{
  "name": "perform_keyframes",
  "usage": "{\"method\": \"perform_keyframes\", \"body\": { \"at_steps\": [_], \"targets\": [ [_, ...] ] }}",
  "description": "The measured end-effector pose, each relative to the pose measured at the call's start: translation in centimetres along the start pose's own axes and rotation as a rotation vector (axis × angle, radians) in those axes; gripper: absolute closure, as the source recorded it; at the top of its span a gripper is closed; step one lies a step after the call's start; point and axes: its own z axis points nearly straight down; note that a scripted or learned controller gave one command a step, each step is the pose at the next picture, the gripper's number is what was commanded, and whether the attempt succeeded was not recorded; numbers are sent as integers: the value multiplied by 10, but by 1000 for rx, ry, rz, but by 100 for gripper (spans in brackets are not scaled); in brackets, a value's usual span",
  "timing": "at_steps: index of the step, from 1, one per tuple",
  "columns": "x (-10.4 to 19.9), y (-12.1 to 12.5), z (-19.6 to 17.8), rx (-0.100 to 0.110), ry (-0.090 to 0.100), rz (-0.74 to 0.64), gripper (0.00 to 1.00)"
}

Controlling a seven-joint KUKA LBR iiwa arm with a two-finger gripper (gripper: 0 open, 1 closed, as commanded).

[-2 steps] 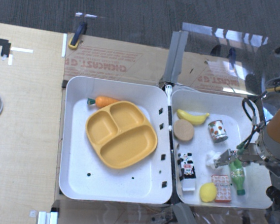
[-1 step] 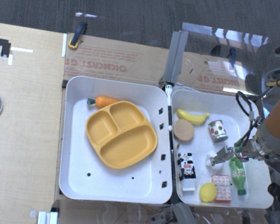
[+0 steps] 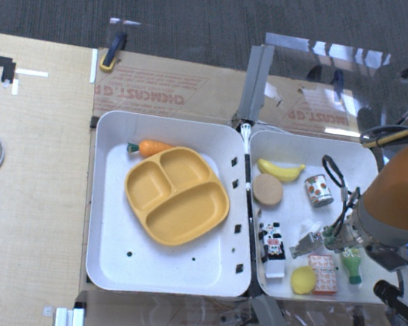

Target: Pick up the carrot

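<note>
The carrot [image 3: 154, 147] at the upper left of the left bin [image 3: 105, 205] is orange with a green tip. Both bins are white, and the 3-compartment plate [image 3: 177, 195] is mustard yellow. In the right bin [image 3: 372, 160], the banana [image 3: 280, 169] and lemon [image 3: 303, 281] are yellow, the round disc [image 3: 267, 190] is tan, the small can [image 3: 318, 190] is white with red spots, and the carton [image 3: 274, 244] is black-and-white patched. The table [image 3: 24, 172] is pale wood. The claw [image 3: 311, 244] is metallic grey.
</note>
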Motion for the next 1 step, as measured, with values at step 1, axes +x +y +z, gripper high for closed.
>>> {"method": "perform_keyframes", "body": {
  "at_steps": [1],
  "targets": [
    [-66,43,37,-2,-2,90,0]
  ]
}}
